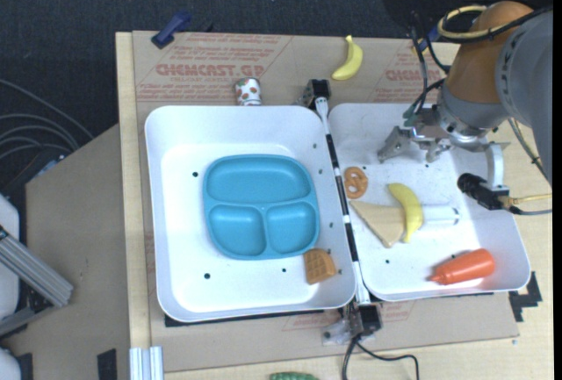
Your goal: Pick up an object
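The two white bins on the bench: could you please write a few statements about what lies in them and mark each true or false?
1. The blue divided tray lies in the left bin. True.
2. The pretzel lies in the left bin. False: it is in the right bin, near the divider.
3. One banana lies in the right bin, overlapping the bread slice. True.
4. The orange carrot is gripped in the pincer. False: it lies at the right bin's near edge, apart from the pincer.
5. A second banana lies on the bench behind the bins. True.
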### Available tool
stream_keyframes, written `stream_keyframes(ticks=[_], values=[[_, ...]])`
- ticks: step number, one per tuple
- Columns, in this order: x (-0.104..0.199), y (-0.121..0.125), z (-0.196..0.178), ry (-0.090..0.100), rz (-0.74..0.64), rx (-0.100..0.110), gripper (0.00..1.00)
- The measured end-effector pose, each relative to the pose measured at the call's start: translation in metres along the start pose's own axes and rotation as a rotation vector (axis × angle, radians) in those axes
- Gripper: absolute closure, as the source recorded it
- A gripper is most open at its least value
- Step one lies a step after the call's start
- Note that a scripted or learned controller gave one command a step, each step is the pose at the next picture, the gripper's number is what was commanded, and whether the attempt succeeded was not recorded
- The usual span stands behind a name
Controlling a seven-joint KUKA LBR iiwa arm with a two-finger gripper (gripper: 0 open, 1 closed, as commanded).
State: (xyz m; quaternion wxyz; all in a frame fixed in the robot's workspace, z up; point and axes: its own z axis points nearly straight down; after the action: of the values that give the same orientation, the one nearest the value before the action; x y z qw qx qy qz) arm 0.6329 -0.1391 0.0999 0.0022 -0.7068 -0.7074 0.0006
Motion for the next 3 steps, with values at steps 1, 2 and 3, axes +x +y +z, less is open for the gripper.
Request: stream_keyframes(ticks=[1,2,3], values=[[0.037,0.034,0.015,-0.002,-0.001,-0.005,0.0],[0.037,0.035,0.004,-0.003,-0.002,-0.007,1.0],[0.037,0.034,0.005,-0.003,-0.001,-0.006,0.0]])
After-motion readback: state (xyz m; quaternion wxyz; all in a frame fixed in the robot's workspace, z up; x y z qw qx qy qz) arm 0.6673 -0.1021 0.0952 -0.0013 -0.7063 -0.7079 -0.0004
